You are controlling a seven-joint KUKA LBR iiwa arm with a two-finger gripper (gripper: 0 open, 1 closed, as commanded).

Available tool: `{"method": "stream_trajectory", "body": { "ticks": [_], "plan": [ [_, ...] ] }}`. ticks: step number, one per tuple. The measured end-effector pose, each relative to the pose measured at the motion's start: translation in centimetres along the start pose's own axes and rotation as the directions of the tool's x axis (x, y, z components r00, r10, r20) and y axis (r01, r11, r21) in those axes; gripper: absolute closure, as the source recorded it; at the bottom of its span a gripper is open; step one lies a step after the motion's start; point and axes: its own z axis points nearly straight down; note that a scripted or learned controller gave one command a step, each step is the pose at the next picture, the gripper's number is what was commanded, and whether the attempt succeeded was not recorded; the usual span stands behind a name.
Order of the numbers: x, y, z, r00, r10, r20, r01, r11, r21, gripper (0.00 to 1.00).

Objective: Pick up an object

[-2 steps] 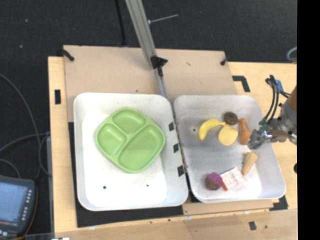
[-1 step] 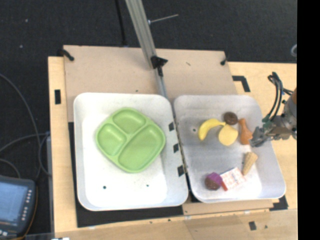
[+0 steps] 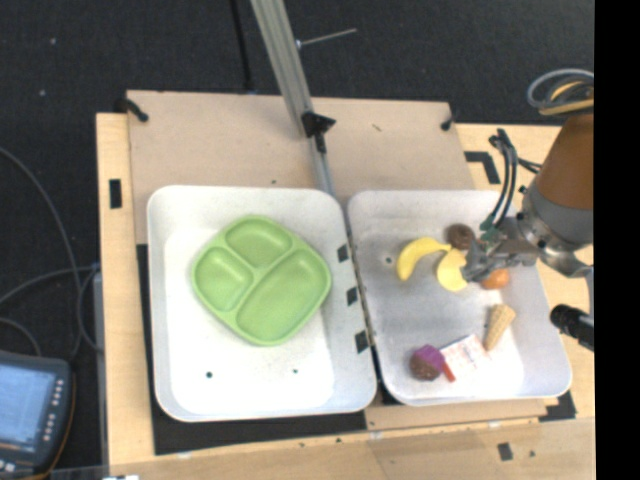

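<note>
gripper (image 3: 478, 265) hangs low over the right bin (image 3: 400, 368), reaching in from three o'clock, and whether it is spread or pressed together i cannot tell. just at its nine o'clock lies a yellow lemon-like piece (image 3: 451, 271), touching or nearly touching it, with the banana (image 3: 416, 256) further out at nine, a brown round thing (image 3: 460, 235) at eleven and an orange bit (image 3: 496, 279) at four. a cone (image 3: 498, 325), a white packet (image 3: 463, 353) and a purple thing (image 3: 427, 362) lie toward six, while the left bin (image 3: 175, 368) holds a green divided plate (image 3: 262, 280).
</note>
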Motion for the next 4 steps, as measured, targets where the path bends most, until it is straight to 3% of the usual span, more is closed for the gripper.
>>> {"method": "stream_trajectory", "body": {
  "ticks": [2, 4],
  "plan": [
    [10.7, 3.1, -0.7, 1.000, -0.001, -0.001, 0.001, 1.000, 0.001, 1.00],
    [20.5, 8.2, -0.6, 1.000, 0.000, -0.001, 0.000, 1.000, 0.000, 1.00]
  ]
}}
